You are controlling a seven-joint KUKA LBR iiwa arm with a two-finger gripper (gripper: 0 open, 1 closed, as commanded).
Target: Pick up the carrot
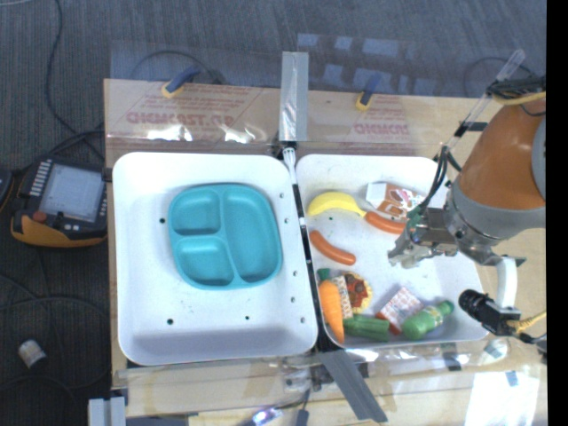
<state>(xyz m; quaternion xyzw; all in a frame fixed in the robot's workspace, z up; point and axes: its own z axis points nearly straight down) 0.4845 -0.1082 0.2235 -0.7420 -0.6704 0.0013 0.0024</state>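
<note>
Claw [410,248] sits low over the right shallow white bin [306,185], in its right-hand half. It reads as a grey, blurred cluster, so its state can't be told. The grey arm with orange band [501,162] is cut off at the right frame edge and covers that bin's right rim.

The small white packet with red print [393,201] is partly behind the arm's cabling. Just below it an orange-red sausage-like piece [383,223] runs right until it goes under the claw. Too small to tell what it is.

Task item: the orange plastic carrot [330,306] lies in the right bin's front-left corner, against the left wall and close to the front wall. Short, tapered, long axis roughly front to back, with a bit of green at the upper end. It is well apart from the claw, with nothing gripping it. Its right side touches a dark patterned toy block [357,289].

A green cucumber-like piece [366,327] lies near the carrot's lower end. To its right are a pink-and-white packet [400,303] and a green bottle-shaped toy [427,319]. Further back in the same bin sit a yellow banana [335,205] and a red-orange hot dog [332,249].

The left shallow white bin [142,327] holds a teal three-compartment plate [224,235]. The wooden bench [124,96] has a clear plastic sheet along its back edge, and glare there hides the red printing.
</note>
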